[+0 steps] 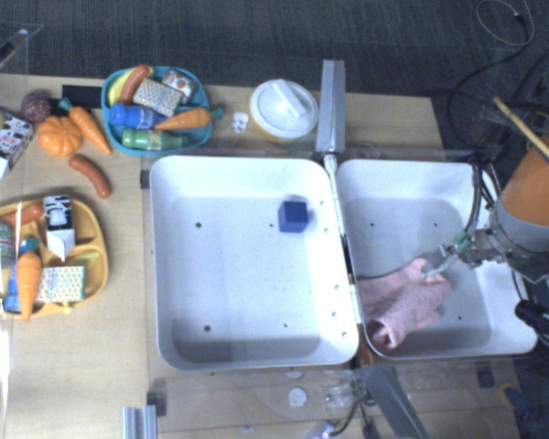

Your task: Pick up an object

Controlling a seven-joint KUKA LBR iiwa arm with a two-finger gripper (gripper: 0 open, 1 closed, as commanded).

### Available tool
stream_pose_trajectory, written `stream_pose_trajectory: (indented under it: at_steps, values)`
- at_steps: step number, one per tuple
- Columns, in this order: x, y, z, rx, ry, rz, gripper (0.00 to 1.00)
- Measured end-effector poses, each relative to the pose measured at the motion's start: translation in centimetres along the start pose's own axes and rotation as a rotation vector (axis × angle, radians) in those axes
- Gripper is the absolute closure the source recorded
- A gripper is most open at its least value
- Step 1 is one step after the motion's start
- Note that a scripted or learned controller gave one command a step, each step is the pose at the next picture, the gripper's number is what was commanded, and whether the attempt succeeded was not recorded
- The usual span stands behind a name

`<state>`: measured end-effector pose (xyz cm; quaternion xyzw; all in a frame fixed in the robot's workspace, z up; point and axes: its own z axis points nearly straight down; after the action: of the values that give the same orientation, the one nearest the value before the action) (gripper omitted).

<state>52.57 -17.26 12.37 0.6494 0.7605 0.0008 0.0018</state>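
Observation:
A small blue cube [294, 215] sits in the left bin [210, 337], toward its upper right. A crumpled pink cloth [401, 307] lies in the lower left of the right bin [494, 337]. The gripper [441, 263] reaches in from the right, low over the right bin, and its tip is at the cloth's upper right edge. The tip is small and blurred against the cloth. The grey arm with its orange band [531, 195] stands over the bin's right rim.
Left of the bins, toy food fills a blue bowl [156, 108] and a yellow plate [41, 254]. Loose carrots, a sausage [90, 176] and a pumpkin lie between them. A white lidded bowl [284, 108] stands behind the bins. Cables hang at the right.

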Motion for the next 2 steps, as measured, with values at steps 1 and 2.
stream_pose_trajectory:
  at_steps: [1, 2]
  values:
    - [2.4, 0.0, 3.3, -0.010, -0.005, -0.110, 0.00]
    - [-3.6, 6.9, 1.3, -0.004, -0.002, -0.187, 0.00]
